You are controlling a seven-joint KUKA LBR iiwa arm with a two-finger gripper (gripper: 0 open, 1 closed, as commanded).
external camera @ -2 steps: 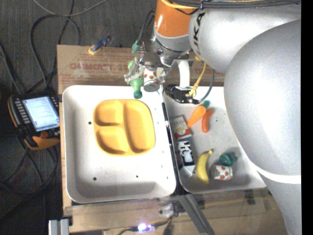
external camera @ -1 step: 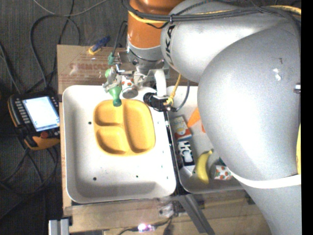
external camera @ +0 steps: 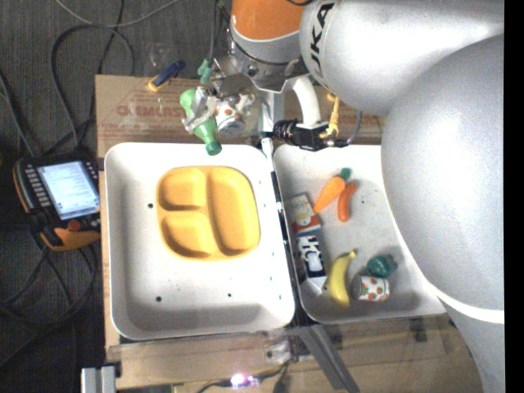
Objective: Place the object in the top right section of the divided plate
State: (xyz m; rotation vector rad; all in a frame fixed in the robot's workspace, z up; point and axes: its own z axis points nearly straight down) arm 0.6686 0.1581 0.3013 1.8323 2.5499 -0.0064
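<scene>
A yellow divided plate (external camera: 210, 211) lies in the left white bin (external camera: 131, 301), with one large section and two smaller ones, all bare. My gripper (external camera: 214, 119) hangs over the far rim of that bin, just beyond the plate. A green elongated object (external camera: 209, 133) sits between its fingers, with its lower end pointing down toward the bin edge. The grey arm with its orange band (external camera: 262, 6) reaches in from the upper right and hides much of the right side.
The right bin (external camera: 409, 301) holds two carrots (external camera: 330, 191), a banana (external camera: 340, 278), a small box (external camera: 301, 211), a dark packet (external camera: 311, 254), a cup (external camera: 372, 289) and a teal item (external camera: 381, 264). A teach pendant (external camera: 61, 188) lies left of the bench. Cardboard (external camera: 131, 113) lies behind the bins.
</scene>
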